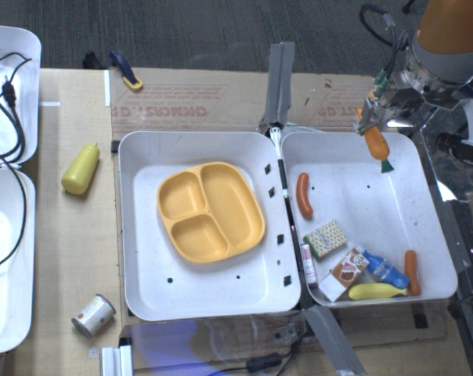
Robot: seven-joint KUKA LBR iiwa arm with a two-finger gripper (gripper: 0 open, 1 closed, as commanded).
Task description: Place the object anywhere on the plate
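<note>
Hanging from the gripper (375, 125) over the far edge of the right bin (424, 210) is a toy carrot (377, 147), orange with a green tip pointing down; its top sits between the fingers, so the gripper is clamped on it. The plate (211, 211) (yellow, three compartments) lies in the left bin (142, 233), well apart from the carrot. Below in the right bin lie a red sausage (304, 194) near the divider, a speckled block (326, 238), a small packet (348, 270), a blue bottle (384, 269), a banana (377, 291) and a second sausage (411, 270) by the near corner. On the bench to the left of the bins rest a yellow bottle (81, 169) and a tin can (92, 314).
</note>
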